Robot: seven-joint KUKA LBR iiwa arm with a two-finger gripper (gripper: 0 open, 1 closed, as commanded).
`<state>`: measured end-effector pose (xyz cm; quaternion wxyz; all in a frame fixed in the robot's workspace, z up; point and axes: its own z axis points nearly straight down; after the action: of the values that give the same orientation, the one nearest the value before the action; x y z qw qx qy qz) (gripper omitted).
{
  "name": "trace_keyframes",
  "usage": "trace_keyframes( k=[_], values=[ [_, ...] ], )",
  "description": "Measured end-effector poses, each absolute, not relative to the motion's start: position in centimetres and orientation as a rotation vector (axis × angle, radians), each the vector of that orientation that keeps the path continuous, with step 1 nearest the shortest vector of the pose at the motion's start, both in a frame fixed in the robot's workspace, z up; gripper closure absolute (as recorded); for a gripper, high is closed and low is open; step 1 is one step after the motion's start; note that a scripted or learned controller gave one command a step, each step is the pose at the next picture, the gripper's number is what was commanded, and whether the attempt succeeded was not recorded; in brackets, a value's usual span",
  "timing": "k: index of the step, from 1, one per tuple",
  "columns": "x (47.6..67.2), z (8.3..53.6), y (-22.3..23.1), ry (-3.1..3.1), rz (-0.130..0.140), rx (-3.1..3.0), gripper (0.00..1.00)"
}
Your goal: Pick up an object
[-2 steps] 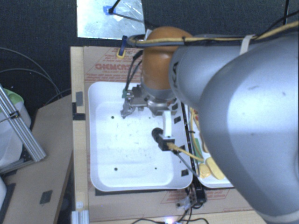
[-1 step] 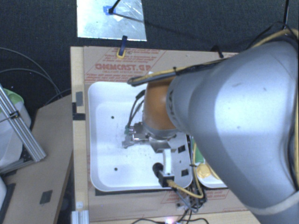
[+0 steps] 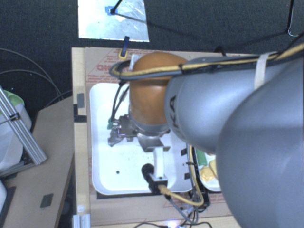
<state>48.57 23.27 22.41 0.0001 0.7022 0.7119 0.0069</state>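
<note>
My gripper [image 3: 115,136] hangs low over the left white bin [image 3: 102,175], near the bin's middle, under the orange band of the wrist. The arm's grey body covers most of both bins. I see nothing held in the gripper from this angle. A small dark speck [image 3: 118,171] lies on the left bin's floor in front of the gripper. In the sliver of the right bin [image 3: 214,189] that shows, a yellow object [image 3: 207,174] lies beside a green object [image 3: 201,157].
The bins sit on a cardboard-coloured bench top [image 3: 102,63]. A shiny square sheet [image 3: 113,13] lies on the dark floor behind. An aluminium frame [image 3: 21,132] and a wooden board [image 3: 45,175] stand to the left of the bench.
</note>
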Motion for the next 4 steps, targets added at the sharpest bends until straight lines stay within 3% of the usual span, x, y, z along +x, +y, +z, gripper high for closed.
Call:
trace_keyframes(
  k=[1,2,3,4],
  values=[
    [48.5,9.4,15.0,2.215,-0.018,2.233,0.00],
    [52.0,32.4,17.5,2.223,0.028,2.209,0.00],
    [54.9,29.8,9.4,2.211,-0.001,2.228,0.00],
    [55.8,43.5,9.8,2.219,0.023,2.209,0.00]
  ],
)
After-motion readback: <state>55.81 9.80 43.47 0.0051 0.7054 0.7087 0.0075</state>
